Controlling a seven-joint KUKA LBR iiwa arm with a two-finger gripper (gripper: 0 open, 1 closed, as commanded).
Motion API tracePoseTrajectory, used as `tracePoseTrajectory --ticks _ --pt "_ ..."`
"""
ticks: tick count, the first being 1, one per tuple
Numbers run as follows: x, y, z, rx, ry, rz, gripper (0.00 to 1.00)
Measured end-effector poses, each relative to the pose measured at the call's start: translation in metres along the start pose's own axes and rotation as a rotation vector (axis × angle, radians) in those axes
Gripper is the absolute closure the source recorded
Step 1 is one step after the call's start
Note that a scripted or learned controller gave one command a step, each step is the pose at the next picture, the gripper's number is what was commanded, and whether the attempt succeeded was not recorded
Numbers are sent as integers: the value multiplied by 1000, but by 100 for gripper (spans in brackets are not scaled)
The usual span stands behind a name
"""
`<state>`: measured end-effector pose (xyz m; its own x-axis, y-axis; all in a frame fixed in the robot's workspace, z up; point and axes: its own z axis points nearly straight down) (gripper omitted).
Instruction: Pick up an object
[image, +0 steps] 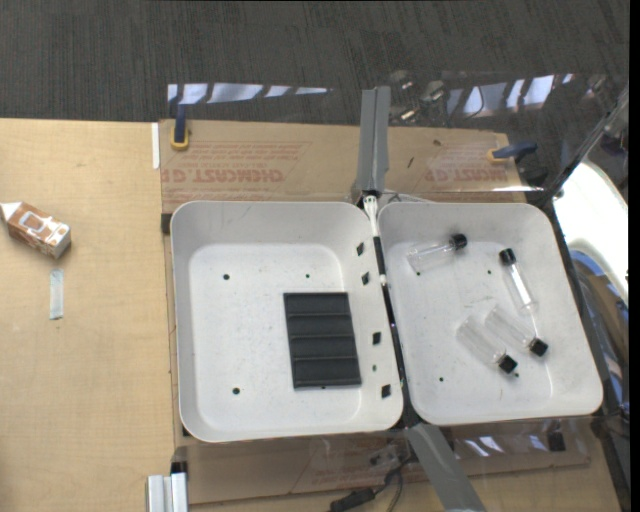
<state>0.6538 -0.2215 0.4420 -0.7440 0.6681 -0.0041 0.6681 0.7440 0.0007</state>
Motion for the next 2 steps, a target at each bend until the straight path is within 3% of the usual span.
tracePoseTrajectory --ticks 2 --pt "3 -2 0 1 2 -176 100"
